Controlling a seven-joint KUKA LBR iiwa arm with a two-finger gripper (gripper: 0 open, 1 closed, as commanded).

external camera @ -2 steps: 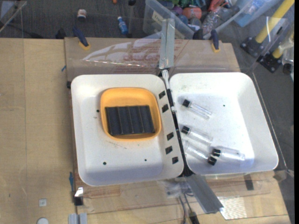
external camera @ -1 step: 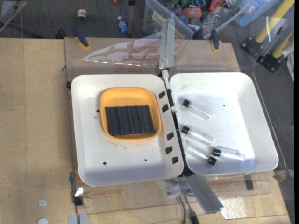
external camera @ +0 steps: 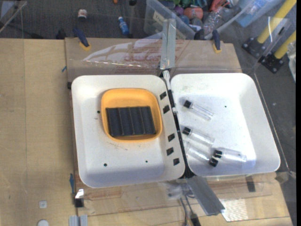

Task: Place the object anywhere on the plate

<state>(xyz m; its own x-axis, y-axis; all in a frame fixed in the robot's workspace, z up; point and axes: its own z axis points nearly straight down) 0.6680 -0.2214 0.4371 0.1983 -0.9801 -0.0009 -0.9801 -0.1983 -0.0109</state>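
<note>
— Orange rounded-square plastic plate (external camera: 132,94): where do you see it?
— You find it in the left shallow white bin (external camera: 89,135), toward the far side. A black ribbed rectangular slab (external camera: 130,121) lies flat inside its rim.
— And the right shallow white bin (external camera: 242,112)?
— You see several clear tubes with black caps (external camera: 197,109) lying on its floor, well apart from the plate. Two of them lie just beside each other near the front edge.
— Arm pose, jaw state?
— You cannot tell either from this view.
</note>
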